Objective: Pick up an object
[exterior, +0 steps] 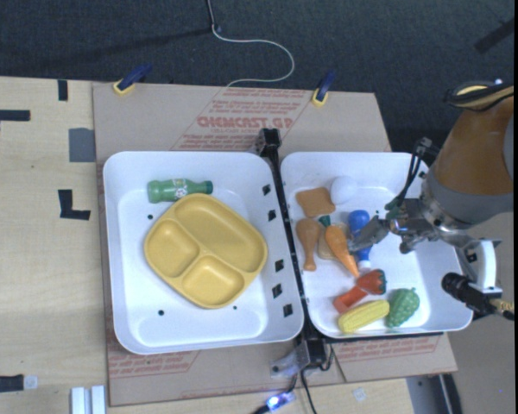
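Arm reaches in from the right, gripper [369,237] low over the right bin [432,313], right by the blue toy [358,222] and carrot [339,246]; grip state can't be told. Same bin holds a drumstick [307,240], bread slice [315,202], white ball [344,187], red pepper [359,289], corn [363,315] and green broccoli-like toy [402,306]. Left bin [121,231] holds a yellow divided plate [205,249] with a green bottle [179,189] just behind it.

Robot lab: taped bench [34,231], toy-filled bins [121,257]
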You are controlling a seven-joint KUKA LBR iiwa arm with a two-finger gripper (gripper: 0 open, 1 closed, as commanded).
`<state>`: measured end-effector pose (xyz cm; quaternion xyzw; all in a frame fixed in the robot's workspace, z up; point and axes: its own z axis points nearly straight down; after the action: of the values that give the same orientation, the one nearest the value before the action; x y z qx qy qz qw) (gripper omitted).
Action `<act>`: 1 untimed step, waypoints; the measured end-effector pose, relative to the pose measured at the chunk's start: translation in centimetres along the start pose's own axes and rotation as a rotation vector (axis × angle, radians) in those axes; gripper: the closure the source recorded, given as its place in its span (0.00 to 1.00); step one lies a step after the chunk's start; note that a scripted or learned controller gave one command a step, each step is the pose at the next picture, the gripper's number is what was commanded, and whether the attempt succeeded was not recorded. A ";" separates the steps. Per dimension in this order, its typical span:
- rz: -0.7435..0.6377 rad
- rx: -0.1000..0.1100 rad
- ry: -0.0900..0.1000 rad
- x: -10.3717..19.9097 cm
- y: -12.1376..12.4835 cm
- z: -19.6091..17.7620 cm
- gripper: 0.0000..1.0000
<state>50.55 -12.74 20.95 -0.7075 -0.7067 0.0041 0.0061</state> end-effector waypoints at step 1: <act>-0.003 -0.009 -0.002 0.0 0.2 -0.4 0.00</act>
<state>50.73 -12.73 21.38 -0.7065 -0.7077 0.0016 0.0024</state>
